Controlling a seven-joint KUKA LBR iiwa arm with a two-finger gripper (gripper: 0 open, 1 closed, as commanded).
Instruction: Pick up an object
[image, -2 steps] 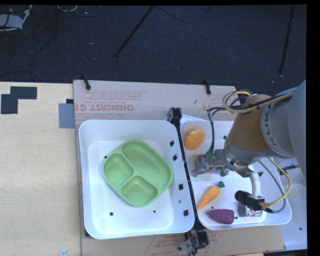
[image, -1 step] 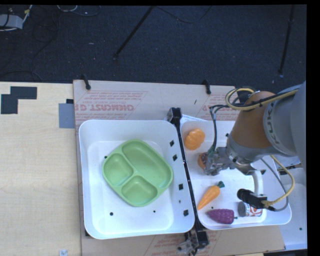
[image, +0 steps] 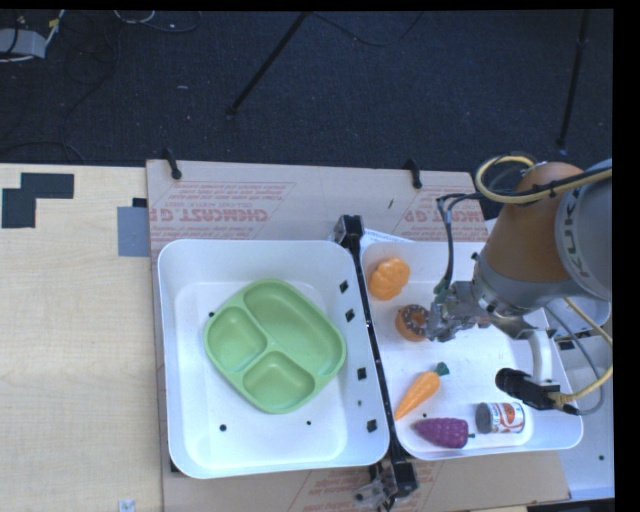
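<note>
Pale wood counter (image: 70, 330) carries two shallow white bins side by side under a dark floor at the top of the view. Nearest the claw is a small brown doughnut-shaped toy (image: 411, 322), lying in the upper half of the right bin (image: 565, 432) and just beside the claw (image: 440, 318), at its nine o'clock, close enough that the two may be touching. Whether the claw is spread or pressed together cannot be told from this angle, and nothing is seen pinched in it.

At the doughnut's eleven o'clock sits an orange round fruit (image: 388, 278); at its six o'clock lies a carrot (image: 419, 393), and beyond that a purple grape bunch (image: 441, 432) and a small can (image: 501, 417) near the bin's lower rim. A green divided plate (image: 275, 345) rests in the left bin (image: 190, 440).

The likely trouble is a sideways miss: descending where it stands, the claw would probably clip the doughnut's edge and shove it toward the divider (image: 362, 340) rather than straddle it. The orange fruit is close enough to be nudged too.
</note>
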